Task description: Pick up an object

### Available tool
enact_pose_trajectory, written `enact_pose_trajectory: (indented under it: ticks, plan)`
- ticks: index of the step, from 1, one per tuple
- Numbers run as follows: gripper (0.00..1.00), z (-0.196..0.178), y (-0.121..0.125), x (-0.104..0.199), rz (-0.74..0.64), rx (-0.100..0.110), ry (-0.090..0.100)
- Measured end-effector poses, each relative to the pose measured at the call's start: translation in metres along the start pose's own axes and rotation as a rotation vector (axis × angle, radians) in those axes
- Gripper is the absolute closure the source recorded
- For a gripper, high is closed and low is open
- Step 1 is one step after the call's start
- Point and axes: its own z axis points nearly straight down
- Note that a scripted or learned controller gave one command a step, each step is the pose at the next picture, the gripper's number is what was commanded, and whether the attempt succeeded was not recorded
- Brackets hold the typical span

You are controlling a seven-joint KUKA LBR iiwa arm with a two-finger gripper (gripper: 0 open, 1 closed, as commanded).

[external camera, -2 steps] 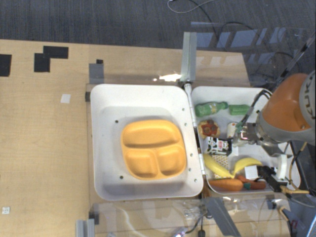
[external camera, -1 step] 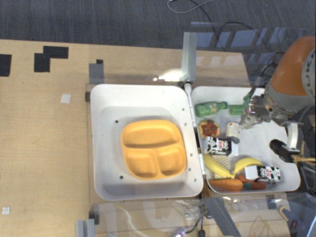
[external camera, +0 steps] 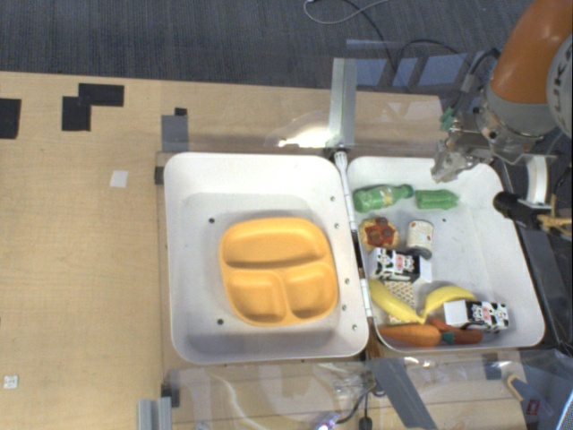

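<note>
My gripper (external camera: pixel 447 166) hangs over the far edge of the right bin (external camera: pixel 515 267), just above and behind a small green object (external camera: pixel 436 199). A green bottle (external camera: pixel 382 196) lies on its side to the left of that object. Nearer the front are a red item (external camera: pixel 380 232), a small can (external camera: pixel 420 234), a black-and-white carton (external camera: pixel 397 265), two bananas (external camera: pixel 398 301), a carrot (external camera: pixel 416 334) and a second carton (external camera: pixel 481 314). Nothing shows in the gripper.
The left bin (external camera: pixel 192 240) holds a yellow divided plate (external camera: pixel 277 270). A metal divider post (external camera: pixel 344 106) stands between the bins at the back. The arm's orange band (external camera: pixel 528 52) sits at the upper right.
</note>
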Motion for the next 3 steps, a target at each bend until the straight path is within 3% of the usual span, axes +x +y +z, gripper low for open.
enact_pose_trajectory:
  ticks: [1, 2, 3]
  plan:
    - [1.0, -0.006, 0.012, -0.065, -0.34, -0.002, -0.001]
    - [1.0, 0.002, 0.049, -0.1, -0.45, -0.002, -0.001]
    - [1.0, 0.086, 0.048, -0.099, -0.461, 0.0, 0.0]
